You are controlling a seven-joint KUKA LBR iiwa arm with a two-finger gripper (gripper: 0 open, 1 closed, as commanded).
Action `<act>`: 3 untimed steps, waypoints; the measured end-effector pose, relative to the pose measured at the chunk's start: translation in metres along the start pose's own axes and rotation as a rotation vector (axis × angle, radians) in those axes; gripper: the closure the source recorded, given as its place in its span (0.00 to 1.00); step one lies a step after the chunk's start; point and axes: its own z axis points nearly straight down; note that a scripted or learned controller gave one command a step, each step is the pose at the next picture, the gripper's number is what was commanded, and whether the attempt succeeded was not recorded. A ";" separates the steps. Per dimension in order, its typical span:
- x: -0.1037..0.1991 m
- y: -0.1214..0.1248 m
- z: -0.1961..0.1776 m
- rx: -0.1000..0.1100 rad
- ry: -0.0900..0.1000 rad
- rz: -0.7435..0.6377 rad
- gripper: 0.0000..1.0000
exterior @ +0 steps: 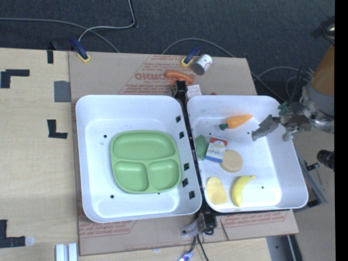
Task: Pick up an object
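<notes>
A light wooden bench (pixel 27 162) fills the left and lower part of the frame, marked with black tape shapes. On it lies a brown cardboard sheet (pixel 136 75) with red print, held by two blue-and-yellow clamps (pixel 80 50) at its upper edge. Dark grey carpet (pixel 217 15) runs across the top of the frame, with a thin white cable (pixel 109 23) curving over it.

Two white bins sit side by side on the cardboard. The left bin (pixel 89 113) holds a green divided plate (pixel 145 162). The right bin (pixel 285 192) holds a carrot (pixel 238 122) near its upper middle, a small red-and-white box (pixel 216 149) beside a green piece (pixel 201 146), a tan disc (pixel 231 161), a pale yellow piece (pixel 216 191) and a banana (pixel 240 190) toward the lower edge.

The gripper (pixel 262 130) hangs at the right side of the right bin, right of the carrot and apart from it; its fingers are parted and hold nothing.
</notes>
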 end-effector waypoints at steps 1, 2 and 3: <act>0.041 -0.034 0.154 0.004 0.002 0.000 0.00; 0.036 0.066 0.165 0.000 0.000 0.000 0.00; 0.071 0.123 0.186 -0.004 0.000 -0.002 0.00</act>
